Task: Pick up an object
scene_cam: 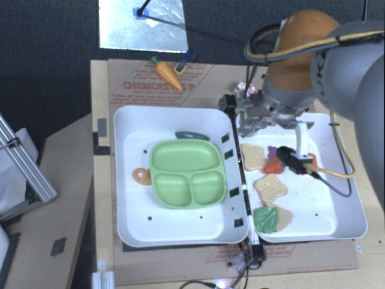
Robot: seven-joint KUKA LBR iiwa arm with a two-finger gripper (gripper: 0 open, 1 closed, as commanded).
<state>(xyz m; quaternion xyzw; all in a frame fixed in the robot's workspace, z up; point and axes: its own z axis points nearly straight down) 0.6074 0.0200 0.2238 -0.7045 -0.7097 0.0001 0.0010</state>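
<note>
Tan toast-shaped play food lies in the right bin (343, 221): one slice (253, 157) toward the frame's centre right, a second (270, 188) below it, with a red piece (274, 167) between them and a green leaf-like piece (265, 218) lower still. The hand (251, 124) sits at the bin's upper left corner, just above the first slice in the frame, so that slice is nearest, lying straight down-frame from it. How far the hand is open I cannot tell; nothing visibly sits in it. The left bin (129, 221) holds a green divided plate (187, 173).
</note>
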